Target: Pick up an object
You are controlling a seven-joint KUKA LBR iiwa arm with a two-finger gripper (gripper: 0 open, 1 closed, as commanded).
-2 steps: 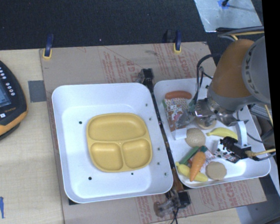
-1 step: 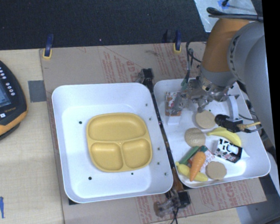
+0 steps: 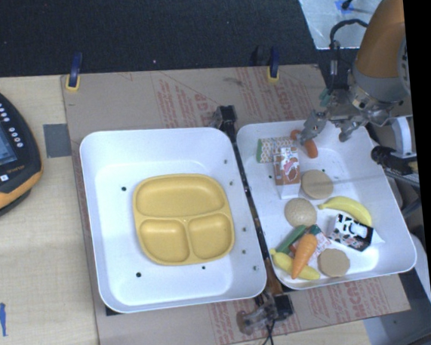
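Fingers (image 3: 324, 119) sit spread and empty over the right bin's (image 3: 388, 189) far corner, just beside a small red sausage (image 3: 310, 148). I judge nothing picked yet; grasp and lift remain.

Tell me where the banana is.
The banana lies in the right bin, toward its right side, between a round tan biscuit and a black-and-white packet.

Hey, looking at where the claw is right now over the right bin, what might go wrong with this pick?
The claw sits at the right bin near its far rim, by a small orange-red piece; it may clip the rim or nudge the piece away. The toys are packed: the carrot lies across other pieces and the banana is near a round cookie, so neighbours may shift.
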